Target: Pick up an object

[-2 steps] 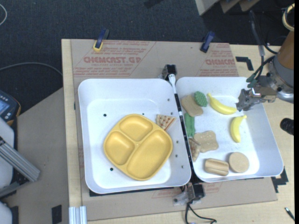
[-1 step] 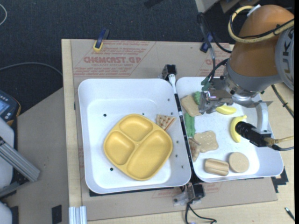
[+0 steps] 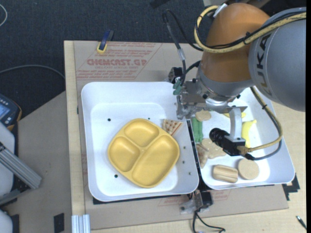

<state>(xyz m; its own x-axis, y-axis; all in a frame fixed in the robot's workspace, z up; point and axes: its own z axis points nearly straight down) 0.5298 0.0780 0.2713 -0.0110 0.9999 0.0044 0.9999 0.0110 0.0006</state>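
My gripper (image 3: 183,110) hangs low over the wall between the two bins, under the grey arm with its orange band. Just left of and below it, a small tan waffle-patterned piece (image 3: 171,125) lies in the left bin, beside a yellow divided plate (image 3: 143,152). To the gripper's right, in the right bin, a green stick-like object (image 3: 197,128) lies lengthwise. A pale tan piece (image 3: 203,115) shows right under the wrist. Nothing can be seen between the gripper's tips.
The right bin (image 3: 286,166) also holds a lumpy tan piece (image 3: 209,149), a wooden cylinder (image 3: 225,173), a round tan disc (image 3: 248,169) and a yellow object (image 3: 249,128). The arm covers much of that bin. The left bin's (image 3: 90,130) floor is bare around the plate.
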